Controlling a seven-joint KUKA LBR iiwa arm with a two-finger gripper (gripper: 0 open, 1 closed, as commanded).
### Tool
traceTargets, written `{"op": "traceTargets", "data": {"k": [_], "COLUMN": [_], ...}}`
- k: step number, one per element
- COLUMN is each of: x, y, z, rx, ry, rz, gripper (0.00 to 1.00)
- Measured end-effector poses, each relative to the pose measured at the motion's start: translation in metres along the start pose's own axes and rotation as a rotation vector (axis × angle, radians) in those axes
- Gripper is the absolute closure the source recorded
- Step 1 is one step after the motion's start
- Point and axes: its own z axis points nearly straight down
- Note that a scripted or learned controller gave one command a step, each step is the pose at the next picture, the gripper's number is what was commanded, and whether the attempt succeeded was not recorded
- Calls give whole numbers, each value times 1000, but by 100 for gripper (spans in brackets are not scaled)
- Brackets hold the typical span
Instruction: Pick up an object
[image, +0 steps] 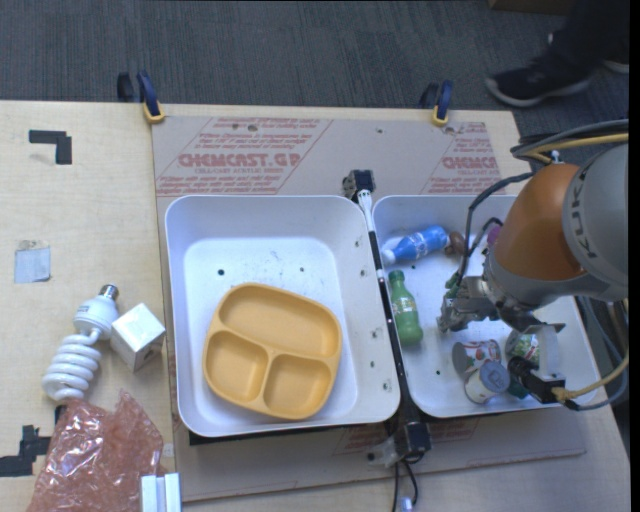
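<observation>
The desk (80, 110) has a pale wooden top. A brown printed board (250, 155) lies on it, held at its far edge by two clamps (150, 100). Two shallow white bins sit side by side on the board: the left bin (190, 230) and the right bin (420, 390). Left of the board, directly on the desk, lie a spiral light bulb (78, 350), a small white cube (138, 334) just beside it, and a crumpled pinkish plastic bag (95, 455) nearer the front edge.

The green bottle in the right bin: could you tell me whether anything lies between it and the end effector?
Nothing visible does. The green bottle lies by the bin's left wall, and bare white floor separates it from the end effector to its right.
</observation>
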Motion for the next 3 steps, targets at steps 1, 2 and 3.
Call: {"op": "traceTargets", "data": {"k": [1, 2, 3], "x": [8, 0, -6], "y": [-53, -6, 49], "z": [0, 0, 0], "rx": [0, -2, 0], "ry": [1, 0, -1], "rz": [-1, -1, -4], "gripper": [0, 0, 0]}}
